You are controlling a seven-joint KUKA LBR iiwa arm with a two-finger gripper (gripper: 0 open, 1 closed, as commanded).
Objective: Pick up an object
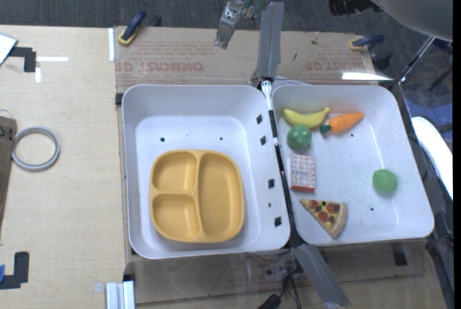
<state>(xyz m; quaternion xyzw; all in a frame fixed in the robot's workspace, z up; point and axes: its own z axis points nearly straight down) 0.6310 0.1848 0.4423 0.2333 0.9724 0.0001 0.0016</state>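
The right bin (403, 228) holds a yellow banana (306, 115), an orange carrot (344, 122), a green round fruit (299, 136), a small red and white box (302, 172), a pizza slice (325, 214) and a green ball (385, 181). A yellow divided plate (197, 195) lies in the left bin (144, 113). My gripper (229, 23) hangs high above the cardboard behind the bins, beyond the left bin's far right corner. It is well clear of every object and nothing hangs from it.
A grey strip (269, 41) stands at the far end of the wall between the bins. A roll of tape (32, 149) lies on the wooden bench at left. Blue clamps (132, 27) (367, 42) hold the cardboard at the back.
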